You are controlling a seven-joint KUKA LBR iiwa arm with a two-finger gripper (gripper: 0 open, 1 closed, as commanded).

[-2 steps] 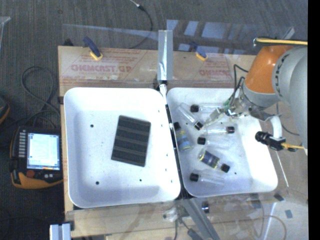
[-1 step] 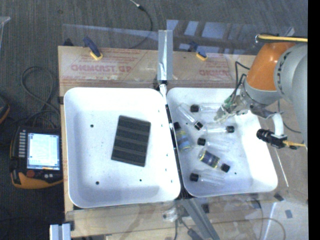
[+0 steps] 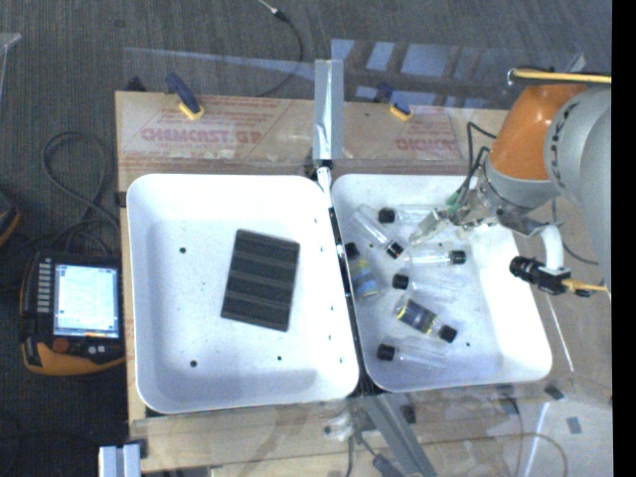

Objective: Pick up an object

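Note:
Several small clear vials with black caps lie scattered in the right bin (image 3: 517, 336). One vial (image 3: 374, 224) lies at the upper left and another vial (image 3: 438, 257) near the middle. A vial with a dark label (image 3: 419, 317) and a further vial (image 3: 401, 353) lie toward the front. A vial with a blue tint (image 3: 364, 278) rests by the left wall. My gripper (image 3: 433, 224) reaches in from the upper right and hangs low over the bin's back part, just above the middle vial. Nothing shows as held.
A black ridged rectangular block (image 3: 260, 279) lies in the middle of the left bin (image 3: 159, 346). A raised divider (image 3: 338, 266) separates the two bins. The arm's orange band (image 3: 525, 137) stands over the right bin's back right corner. A pendant with a lit screen (image 3: 75, 306) lies left of the bench.

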